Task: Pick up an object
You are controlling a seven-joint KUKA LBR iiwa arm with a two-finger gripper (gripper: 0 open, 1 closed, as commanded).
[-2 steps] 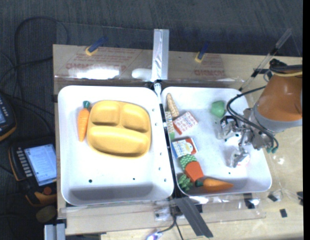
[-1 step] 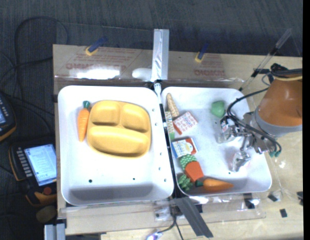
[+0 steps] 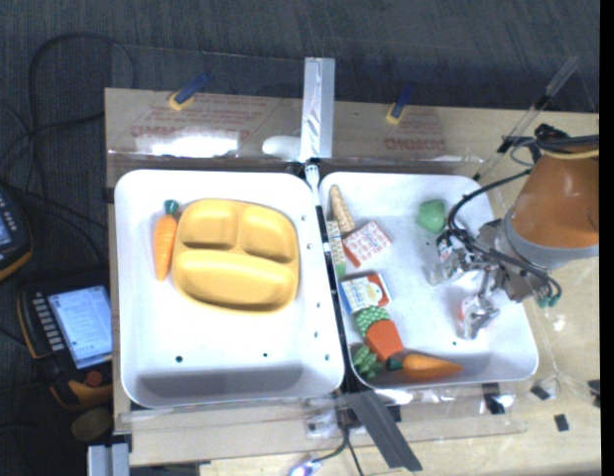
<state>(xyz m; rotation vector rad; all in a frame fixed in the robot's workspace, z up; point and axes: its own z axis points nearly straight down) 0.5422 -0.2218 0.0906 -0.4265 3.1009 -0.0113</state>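
Note:
My gripper point(image 3: 459, 294) hangs low over the right part of the right bin point(image 3: 505, 365), below the arm's orange band point(image 3: 556, 206). Its two metal fingers point(image 3: 473, 317) stand apart, open, with only bare bin floor between them. A small green object point(image 3: 432, 214) lies just up and left of it. Along the bin's left side lie a cone-shaped piece point(image 3: 338, 206), a red and white packet point(image 3: 367, 243), a blue and white packet point(image 3: 366, 291), a green toy vegetable point(image 3: 369, 320) and a red-orange block point(image 3: 384, 340). A carrot point(image 3: 426, 367) lies by the front wall.
The left bin point(image 3: 138, 355) holds a yellow divided plate point(image 3: 237, 254) and a small carrot point(image 3: 165, 244) at its left. Black cables point(image 3: 485, 191) loop from the arm over the right bin's back corner. A metal divider post point(image 3: 317, 107) stands between the bins at the back.

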